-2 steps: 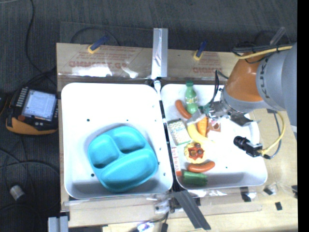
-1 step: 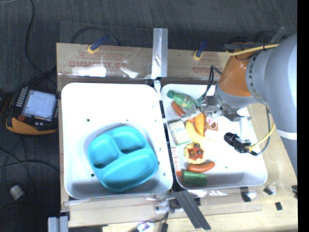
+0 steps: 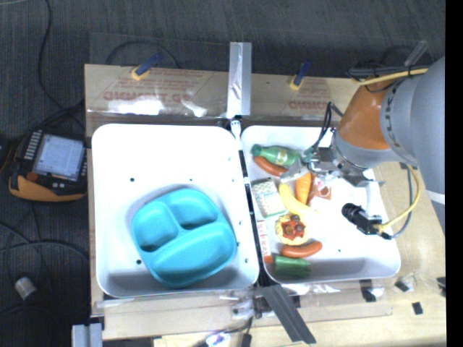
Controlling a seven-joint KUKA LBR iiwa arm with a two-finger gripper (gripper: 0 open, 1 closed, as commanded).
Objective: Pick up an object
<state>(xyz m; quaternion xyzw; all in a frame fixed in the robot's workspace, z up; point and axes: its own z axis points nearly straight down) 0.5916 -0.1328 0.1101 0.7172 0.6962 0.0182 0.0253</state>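
Small plastic toy foods crowd the right white bin (image 3: 376,262): two sausages (image 3: 301,249), one green bottle (image 3: 276,154), one yellow banana (image 3: 292,199), one orange carrot (image 3: 304,186). The gripper (image 3: 318,166) hovers above the carrot; finger spread indiscernible. One turquoise divided plate (image 3: 184,235) occupies the left bin (image 3: 116,150).

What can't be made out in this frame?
- Tool: fingers hidden under the wrist body in the camera view; open or shut unclear.
- Carrot: upper end covered by the tool; contact unclear.
- Small red item: too small and partly covered to identify.
- Green bottle: right end runs under the tool.
- Arm: cut off by the right edge.
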